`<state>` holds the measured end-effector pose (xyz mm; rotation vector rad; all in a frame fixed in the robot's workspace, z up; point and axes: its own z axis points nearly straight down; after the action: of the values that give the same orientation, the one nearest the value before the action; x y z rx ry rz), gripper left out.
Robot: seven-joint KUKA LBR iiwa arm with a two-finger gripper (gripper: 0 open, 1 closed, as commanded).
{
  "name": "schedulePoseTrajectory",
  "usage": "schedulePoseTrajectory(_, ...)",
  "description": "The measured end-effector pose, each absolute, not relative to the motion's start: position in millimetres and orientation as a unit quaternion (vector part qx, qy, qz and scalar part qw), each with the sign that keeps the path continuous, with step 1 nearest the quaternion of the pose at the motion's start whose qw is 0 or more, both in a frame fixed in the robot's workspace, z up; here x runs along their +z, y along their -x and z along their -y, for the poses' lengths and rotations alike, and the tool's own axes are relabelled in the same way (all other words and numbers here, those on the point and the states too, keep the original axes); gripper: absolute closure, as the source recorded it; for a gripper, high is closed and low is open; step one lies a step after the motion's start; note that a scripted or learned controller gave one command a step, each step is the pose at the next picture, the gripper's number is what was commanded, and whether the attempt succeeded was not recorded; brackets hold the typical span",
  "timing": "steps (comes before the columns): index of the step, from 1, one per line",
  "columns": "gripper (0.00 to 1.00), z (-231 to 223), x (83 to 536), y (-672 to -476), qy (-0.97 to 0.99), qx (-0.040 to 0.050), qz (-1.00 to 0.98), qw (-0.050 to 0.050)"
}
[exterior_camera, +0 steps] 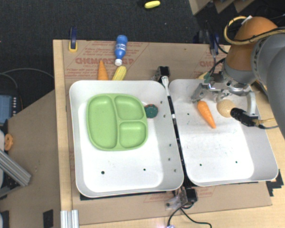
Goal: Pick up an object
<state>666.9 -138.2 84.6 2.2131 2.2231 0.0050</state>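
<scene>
In the right bin [228,160] an orange carrot [206,114] lies at a slant near the back left. A beige, egg-shaped object [224,108] rests just to its right. My gripper [222,90] hangs low over the back of this bin, directly above these two objects and close to them. The grey arm with its orange band [249,32] comes down from the upper right. From this angle nothing is visibly held.
The left bin [123,170] holds a green divided plate [117,121] and a small teal object [152,110] beside it. Behind the bins on the bench lie a blue-capped bottle [120,49], a second carrot [102,71] and a yellow piece [119,72].
</scene>
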Motion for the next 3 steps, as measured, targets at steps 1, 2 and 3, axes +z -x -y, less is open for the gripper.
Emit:
schedulePoseTrajectory(1, 0.0, 211, 85, -615.3, -0.709, -0.0018, -0.705, -0.001)
schedulePoseTrajectory(2, 1.0, 207, 96, -618.8, -0.707, 0.0003, -0.707, 0.001)
schedulePoseTrajectory(3, 1.0, 91, 84, -664.3, -0.704, -0.0023, -0.71, -0.003)
